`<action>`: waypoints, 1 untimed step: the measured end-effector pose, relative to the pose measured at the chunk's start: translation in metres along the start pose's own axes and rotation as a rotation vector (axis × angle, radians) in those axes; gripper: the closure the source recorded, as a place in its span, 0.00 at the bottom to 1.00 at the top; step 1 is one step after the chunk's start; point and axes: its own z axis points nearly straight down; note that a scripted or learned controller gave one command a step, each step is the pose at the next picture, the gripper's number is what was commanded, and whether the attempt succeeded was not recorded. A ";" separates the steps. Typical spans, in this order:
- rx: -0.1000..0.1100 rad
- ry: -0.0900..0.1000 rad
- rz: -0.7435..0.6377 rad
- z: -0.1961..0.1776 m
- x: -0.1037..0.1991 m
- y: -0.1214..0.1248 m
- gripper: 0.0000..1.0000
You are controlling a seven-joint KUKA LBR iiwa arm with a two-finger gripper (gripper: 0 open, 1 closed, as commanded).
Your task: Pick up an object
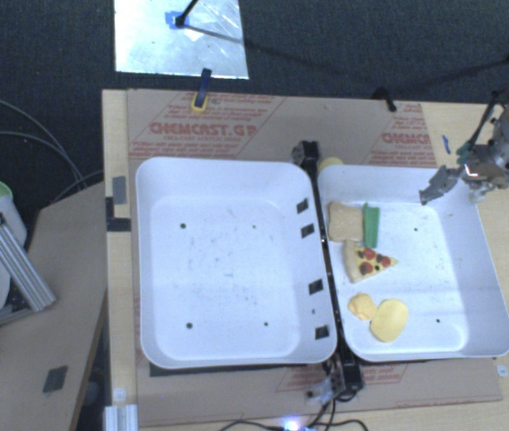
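The right bin (469,268) holds several toy foods near its left wall: a tan bread slice (345,222), a green stick (371,225) lying against it, a pizza wedge (370,263), a small yellow lump (361,306) and a larger yellow piece (390,320). My gripper (456,191) hangs over the bin's far right corner, open, with nothing between its fingers. It is well to the right of the foods and apart from all of them.
The left bin (227,164) sits beside the right one, with a black divider (321,250) between them. A pale round object (330,163) lies just outside the bins at the divider's far end. Dark cables cross the floor behind the bench.
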 end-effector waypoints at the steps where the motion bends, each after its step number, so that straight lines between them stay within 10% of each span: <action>1: -0.005 0.000 -0.007 0.129 0.043 0.056 0.00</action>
